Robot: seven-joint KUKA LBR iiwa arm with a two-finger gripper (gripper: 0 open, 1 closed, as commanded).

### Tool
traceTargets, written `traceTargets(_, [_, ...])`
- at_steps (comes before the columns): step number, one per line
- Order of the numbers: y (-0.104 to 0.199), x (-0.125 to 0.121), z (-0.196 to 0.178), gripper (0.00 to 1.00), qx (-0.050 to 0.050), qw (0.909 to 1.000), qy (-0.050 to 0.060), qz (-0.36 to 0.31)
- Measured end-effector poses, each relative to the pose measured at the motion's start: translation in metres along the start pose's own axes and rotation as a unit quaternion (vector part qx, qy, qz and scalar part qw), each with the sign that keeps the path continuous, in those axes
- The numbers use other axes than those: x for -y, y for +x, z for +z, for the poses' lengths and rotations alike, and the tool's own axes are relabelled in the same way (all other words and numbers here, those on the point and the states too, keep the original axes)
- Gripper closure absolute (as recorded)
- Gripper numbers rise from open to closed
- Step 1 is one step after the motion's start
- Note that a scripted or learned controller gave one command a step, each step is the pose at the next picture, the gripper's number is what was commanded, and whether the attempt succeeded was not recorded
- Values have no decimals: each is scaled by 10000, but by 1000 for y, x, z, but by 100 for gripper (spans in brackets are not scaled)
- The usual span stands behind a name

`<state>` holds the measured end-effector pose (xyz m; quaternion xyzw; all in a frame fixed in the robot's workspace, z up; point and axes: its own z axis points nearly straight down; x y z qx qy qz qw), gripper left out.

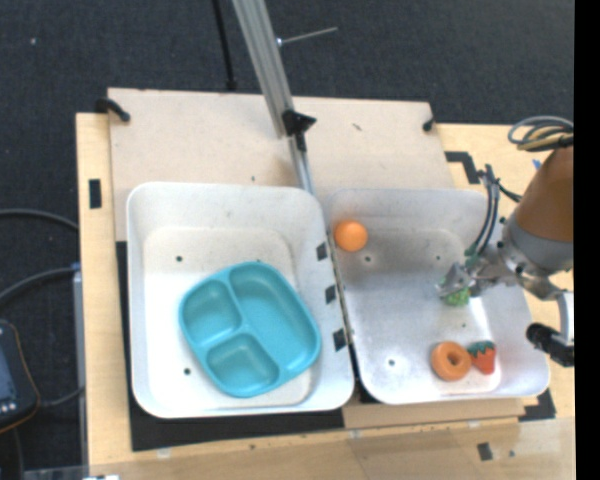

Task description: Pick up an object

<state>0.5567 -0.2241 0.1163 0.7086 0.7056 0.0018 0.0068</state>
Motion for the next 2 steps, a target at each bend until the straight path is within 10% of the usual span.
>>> traceTargets(2, [-4, -16, -110, 100, -16, 10000, 18, -38])
